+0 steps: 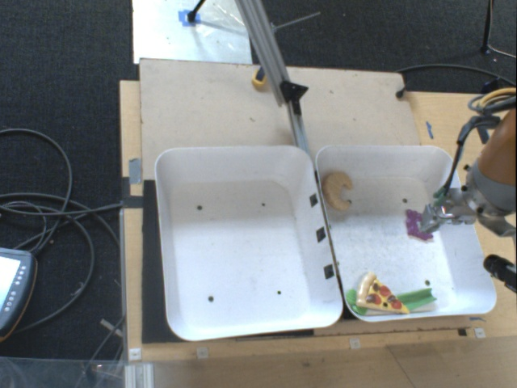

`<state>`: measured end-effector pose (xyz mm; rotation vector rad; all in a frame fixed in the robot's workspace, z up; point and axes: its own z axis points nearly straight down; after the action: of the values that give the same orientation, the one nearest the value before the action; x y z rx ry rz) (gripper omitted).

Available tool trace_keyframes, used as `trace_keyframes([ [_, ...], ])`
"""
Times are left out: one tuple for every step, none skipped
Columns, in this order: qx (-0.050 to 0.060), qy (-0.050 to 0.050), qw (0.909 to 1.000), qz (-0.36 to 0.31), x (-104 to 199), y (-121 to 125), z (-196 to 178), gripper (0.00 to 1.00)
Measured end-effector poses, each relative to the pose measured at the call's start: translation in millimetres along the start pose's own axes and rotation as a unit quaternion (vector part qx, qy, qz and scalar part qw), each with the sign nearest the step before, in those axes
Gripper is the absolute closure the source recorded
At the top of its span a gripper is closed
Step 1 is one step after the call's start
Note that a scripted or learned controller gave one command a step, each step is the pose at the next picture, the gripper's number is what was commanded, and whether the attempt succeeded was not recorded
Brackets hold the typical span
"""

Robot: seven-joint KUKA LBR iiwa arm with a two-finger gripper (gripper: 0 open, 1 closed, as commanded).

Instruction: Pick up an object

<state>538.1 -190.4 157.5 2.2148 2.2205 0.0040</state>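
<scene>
On the tabletop (210,103) the left bin (174,168) lies bare beside the right bin (380,158). In the right bin, a tan croissant-shaped toy (337,191) sits near the dividing wall, and a pizza slice (380,295) rests on a green piece (416,300) at the front edge. Farther right, the claw (428,221) hangs just over a purple object (417,225); whether it is open or closed I cannot tell

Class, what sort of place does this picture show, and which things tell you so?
Probably a robotics lab test bench: two white bins on a board, a robot gripper over toy items like a pizza slice, and loose cables on carpet.
</scene>
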Motion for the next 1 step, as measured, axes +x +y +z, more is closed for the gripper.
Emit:
trace_keyframes([
  [-0.001, 0.000, 1.0000, -0.001, 4.3, -2.8, -46.4, 1.00],
])
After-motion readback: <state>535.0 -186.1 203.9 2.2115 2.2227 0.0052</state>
